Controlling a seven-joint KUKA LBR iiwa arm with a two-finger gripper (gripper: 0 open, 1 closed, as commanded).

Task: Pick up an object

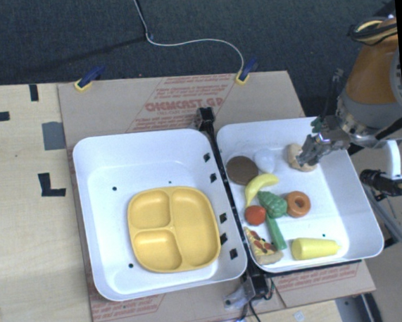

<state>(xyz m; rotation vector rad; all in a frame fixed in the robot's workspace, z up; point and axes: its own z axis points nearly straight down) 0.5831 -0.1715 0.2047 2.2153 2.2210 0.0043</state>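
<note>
The right bin [346, 199] holds several toy foods. Among them are a brown disc [242, 168], a white piece [265, 161], a yellow banana [261, 185], a green vegetable [272, 206], a red tomato [255, 215], an orange ring [298, 204] and a yellow wedge [314, 248]. A tan piece [300, 158] lies near the bin's far right wall. My gripper [312, 150] is low over the upper right of the bin, right at the tan piece and partly covering it. Whether it touches the piece is unclear.
The left bin [99, 202] holds a yellow divided plate [173, 229]. A multicoloured flat piece [261, 244] lies in the right bin's near left corner. A black divider clip [205, 117] sits between the bins at the back. A cable [175, 42] runs behind the bench.
</note>
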